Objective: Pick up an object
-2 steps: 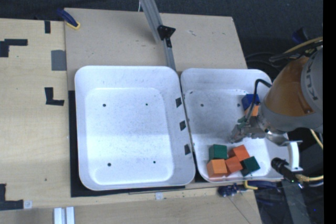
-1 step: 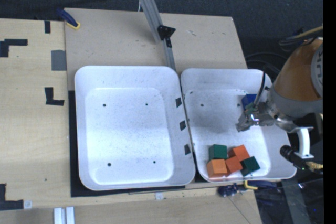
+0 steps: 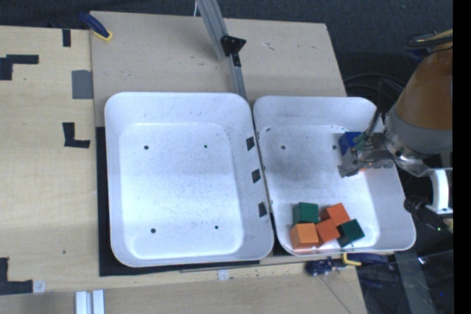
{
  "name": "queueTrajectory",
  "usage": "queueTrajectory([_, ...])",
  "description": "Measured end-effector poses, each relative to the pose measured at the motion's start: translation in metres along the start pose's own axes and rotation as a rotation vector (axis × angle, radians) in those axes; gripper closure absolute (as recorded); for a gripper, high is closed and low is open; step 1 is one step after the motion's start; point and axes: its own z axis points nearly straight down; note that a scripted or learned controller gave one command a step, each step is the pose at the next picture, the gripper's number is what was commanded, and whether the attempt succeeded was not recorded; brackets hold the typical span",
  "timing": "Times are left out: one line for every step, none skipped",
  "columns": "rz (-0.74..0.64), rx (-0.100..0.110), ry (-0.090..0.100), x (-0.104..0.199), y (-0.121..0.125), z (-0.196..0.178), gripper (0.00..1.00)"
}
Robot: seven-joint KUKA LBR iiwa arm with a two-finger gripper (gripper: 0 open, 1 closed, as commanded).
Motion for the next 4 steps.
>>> queueTrajectory([0.001, 0.002, 0.001, 0.000, 0.001, -0.018, 1.00])
queueTrajectory([-0.004, 0.003, 0.003, 0.047, 0.017, -0.027, 1.00])
queueTrajectory([-0.005, 0.005, 0.003, 0.101, 0.041, -0.021, 1.00])
queueTrajectory([-0.007, 0.004, 0.003, 0.163, 0.056, -0.025, 1.00])
